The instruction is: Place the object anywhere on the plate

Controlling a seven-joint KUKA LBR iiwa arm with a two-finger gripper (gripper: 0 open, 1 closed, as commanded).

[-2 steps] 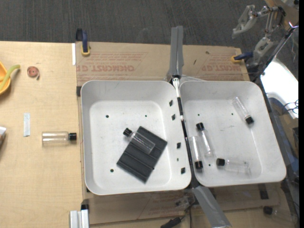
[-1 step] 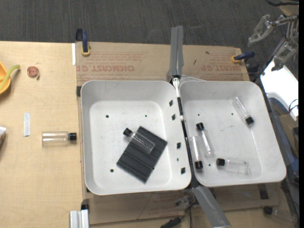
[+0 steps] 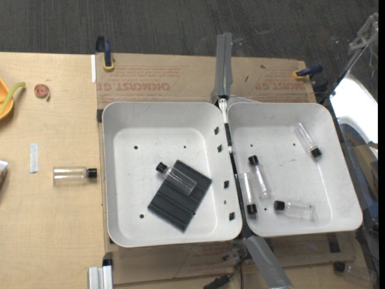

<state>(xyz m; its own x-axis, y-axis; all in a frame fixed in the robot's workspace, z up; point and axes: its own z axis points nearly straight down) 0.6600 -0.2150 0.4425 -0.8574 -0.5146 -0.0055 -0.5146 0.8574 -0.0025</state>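
A black ribbed rectangular plate lies tilted on the floor of the left white bin. A clear vial with a black cap rests on the plate's upper end, its cap pointing up-left past the plate's edge. Several more clear black-capped vials lie in the right white bin: one near the back right, two side by side near the left wall, and one at the front.
Another clear vial lies on the wooden bench left of the bins. A metal divider post stands behind the seam between the bins. Clamps hold cardboard at the back. A white shape sits at the far right.
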